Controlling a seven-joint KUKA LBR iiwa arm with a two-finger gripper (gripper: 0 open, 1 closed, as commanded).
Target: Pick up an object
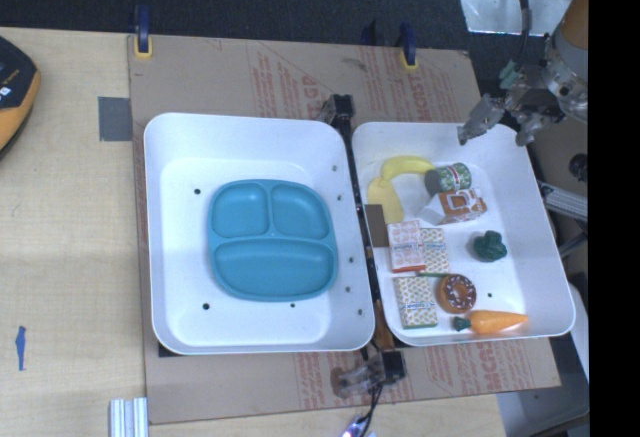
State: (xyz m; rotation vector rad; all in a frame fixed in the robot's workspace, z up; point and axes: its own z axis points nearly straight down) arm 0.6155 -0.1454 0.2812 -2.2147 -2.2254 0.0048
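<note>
My arm comes in from the right, high at the top-right corner of the right bin, wrist angled down toward the left. My gripper hangs over the bin's upper rim, jaws spread wide, one finger reaching left and the other toward the right, nothing between them.

Pickable stuff all sits in the right bin, below and left of my jaws. Nearest: a small can lying on its side, well apart from the fingers, down-left. Just under it a brown-and-white packet, touching or nearly so (hard to tell). Left of the can, a yellow banana curving down. Further down: two cracker boxes, one above the other; a dark green piece at mid-right; a chocolate donut; a carrot along the bottom edge.

Left bin holds a blue divided plate, flat, centered, far from me.
</note>
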